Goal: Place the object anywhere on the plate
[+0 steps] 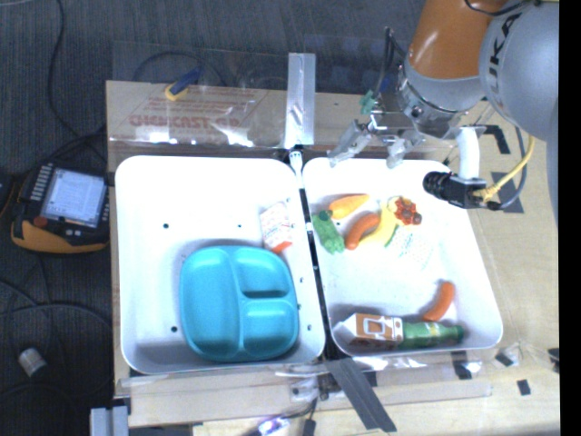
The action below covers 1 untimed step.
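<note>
Jaws stand apart with nothing between them, the two pale fingers (pixel 349 143) splayed above the far rim of the right bin (pixel 472 243), near the divider between the two bins. Midway between the tips the gripper (pixel 369 151) hangs over the bin's back edge, clear of everything inside. The arm (pixel 472 34) comes in from the upper right, its orange band bulking over the wrist and its grey link filling the corner, the wrist tilted down and to the left.

Inside the right bin, a cluster of toy food lies toward the back: an orange carrot-like piece (pixel 349 204), a green piece (pixel 327 232) just beside the divider, a red sausage (pixel 362 228), and a yellow item with red berries (pixel 404 211). Another sausage (pixel 438 300) lies near the front right, and a green bottle (pixel 406 331) with a brown label rests along the front wall.

The left bin (pixel 154 198) carries the teal sectioned plate (pixel 239 303) toward its front right. A small white-and-red packet (pixel 277 226) lies just behind the plate, beside the divider.
</note>
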{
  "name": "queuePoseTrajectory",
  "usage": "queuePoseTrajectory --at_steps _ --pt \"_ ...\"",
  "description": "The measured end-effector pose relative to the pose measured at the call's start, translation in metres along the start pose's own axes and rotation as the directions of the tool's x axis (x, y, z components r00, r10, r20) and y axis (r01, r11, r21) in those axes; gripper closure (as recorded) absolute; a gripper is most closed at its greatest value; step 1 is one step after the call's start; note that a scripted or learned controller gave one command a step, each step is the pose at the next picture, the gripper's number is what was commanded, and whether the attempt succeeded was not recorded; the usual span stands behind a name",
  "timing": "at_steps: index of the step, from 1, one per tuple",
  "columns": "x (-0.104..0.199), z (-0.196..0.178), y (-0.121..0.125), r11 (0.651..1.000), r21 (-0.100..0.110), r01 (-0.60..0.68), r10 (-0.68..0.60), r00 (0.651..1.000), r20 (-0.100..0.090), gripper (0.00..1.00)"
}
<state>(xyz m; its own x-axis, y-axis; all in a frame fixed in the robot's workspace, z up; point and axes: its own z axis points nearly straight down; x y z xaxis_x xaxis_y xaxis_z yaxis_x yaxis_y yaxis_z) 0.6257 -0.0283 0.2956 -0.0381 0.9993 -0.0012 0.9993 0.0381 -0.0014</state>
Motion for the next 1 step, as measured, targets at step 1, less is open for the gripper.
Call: queuePoseTrajectory --at_steps 1 --pt "0.0803 0.1129 0.0288 0.997 0.002 0.073 -0.073 0.997 -0.001 0.00"
